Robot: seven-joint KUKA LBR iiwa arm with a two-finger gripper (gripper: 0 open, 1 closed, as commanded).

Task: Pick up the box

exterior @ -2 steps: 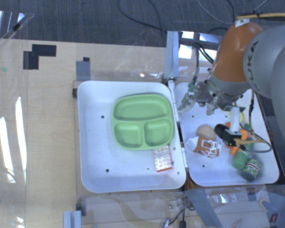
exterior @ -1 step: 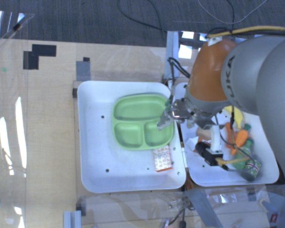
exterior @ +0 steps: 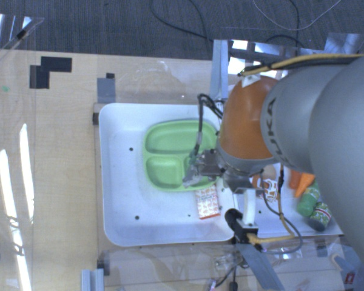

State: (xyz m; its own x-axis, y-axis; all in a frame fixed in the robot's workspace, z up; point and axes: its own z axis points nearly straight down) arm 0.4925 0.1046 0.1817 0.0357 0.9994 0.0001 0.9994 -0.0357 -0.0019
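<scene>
Overhead slanted view of the approach step in picking up the box (exterior: pixel 207 202). Small red-and-white carton lying flat on the floor of the left bin (exterior: pixel 118 180), just near of the near-right corner of the green divided tray (exterior: pixel 167 156), apparently touching or almost touching its rim. Gripper (exterior: pixel 197 171) hanging below the orange band (exterior: pixel 246 126) of the arm (exterior: pixel 309 102), over the right near edge of the tray and just far of the box, with nothing seen in its hold; how far open, cannot tell, being dark and partly masked by the wrist and the black cable (exterior: pixel 201 123). Judged as not yet centred on the target. To do the step well: shift a little toward the near side until centred above the carton; turn the wrist to span its narrower width; descend straight and low enough to reach a thin, flat object without pressing hard on the bin floor. Keep clear of the tray rim on the far side, since a catch there probably tips the tray or pushes the box away. Close only once astride the carton, then lift vertically, away from the orange object (exterior: pixel 301 182) and green object (exterior: pixel 309 202) in the right bin (exterior: pixel 291 228).
</scene>
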